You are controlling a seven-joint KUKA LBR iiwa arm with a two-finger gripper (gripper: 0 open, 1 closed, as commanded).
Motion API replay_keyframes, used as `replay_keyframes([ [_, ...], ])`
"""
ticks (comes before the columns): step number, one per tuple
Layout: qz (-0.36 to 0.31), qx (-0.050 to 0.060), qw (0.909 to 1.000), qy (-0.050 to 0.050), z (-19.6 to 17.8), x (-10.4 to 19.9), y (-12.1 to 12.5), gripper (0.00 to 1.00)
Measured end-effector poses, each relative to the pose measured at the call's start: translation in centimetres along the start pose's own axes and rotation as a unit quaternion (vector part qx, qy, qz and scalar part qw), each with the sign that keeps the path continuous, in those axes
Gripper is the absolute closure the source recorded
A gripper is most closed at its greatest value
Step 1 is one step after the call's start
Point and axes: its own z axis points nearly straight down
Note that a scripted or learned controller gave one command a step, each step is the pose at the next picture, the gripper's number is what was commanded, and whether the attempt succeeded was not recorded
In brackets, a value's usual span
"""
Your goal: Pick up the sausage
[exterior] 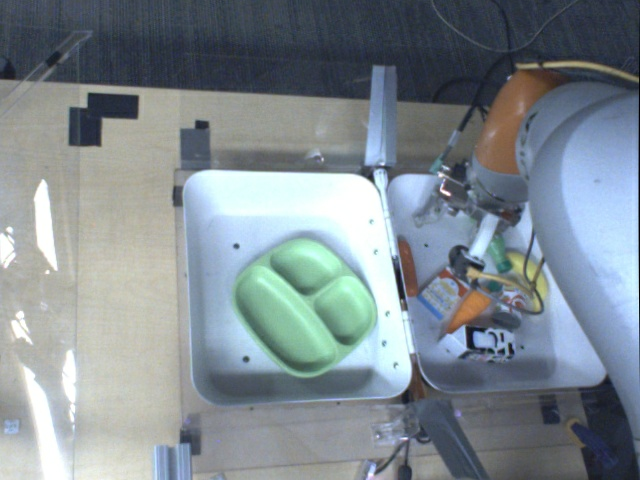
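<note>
The sausage (405,265) is a thin red-brown stick. It lies in the right bin (560,363), pressed up along that bin's left wall, just beside the divider between the two bins. The left bin (200,268) holds a green tray (305,305) with three sections.

The grey arm (580,198) reaches in from the right of the frame. Its claw (468,260) hangs low over the middle of the right bin, above a pile of small things: a colourful packet (440,295), an orange carrot-like piece (470,308), something yellow (528,268) and a black and white item (488,341). It is not possible to tell how the claw is set from this view.

Several things could go wrong here. The claw sits over the pile and apart from the sausage, so if it goes straight down it will likely grab the packet or the orange piece. The sausage also hugs the wall, so there may be little room for the claw on that side. The claw could bump the wall or push the sausage along it. The sausage is round and thin, so it may roll or slip away.
</note>
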Motion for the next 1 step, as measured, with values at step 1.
replay_keyframes([
  [1, 0.022, 0.001, 0.9998, -0.001, -1.36, -3.3, 0.48, 0.0],
])
